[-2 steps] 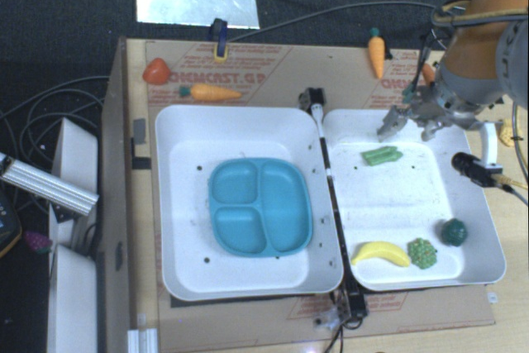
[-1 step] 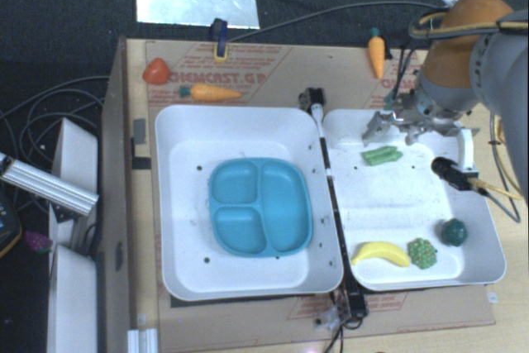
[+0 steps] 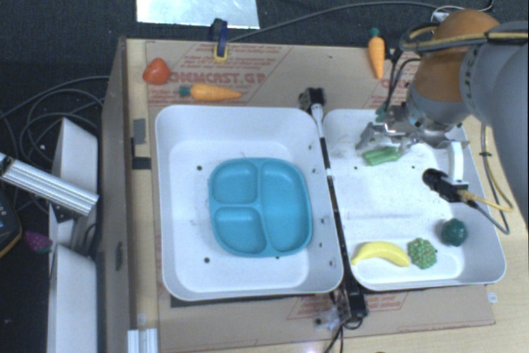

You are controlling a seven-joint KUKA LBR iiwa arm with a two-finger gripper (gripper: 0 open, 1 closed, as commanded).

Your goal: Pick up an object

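Observation:
My gripper (image 3: 377, 140) is low over the back left part of the right bin (image 3: 488, 264). A small flat green piece (image 3: 383, 155) lies right under its tip, touching or nearly touching it; whether it is gripped cannot be made out. Along the front of the same bin lie a yellow banana (image 3: 380, 254), a knobbly green broccoli-like piece (image 3: 422, 253) and a dark green ball (image 3: 453, 231). The grey arm with its orange band (image 3: 450, 54) comes in from the right.
The left bin (image 3: 178, 178) holds a blue divided plate (image 3: 259, 205). On the cardboard behind the bins lie an orange-red fruit (image 3: 156, 72), a carrot (image 3: 211, 93) and a second carrot (image 3: 377, 55). A blue clamp (image 3: 219, 35) sits at the back edge.

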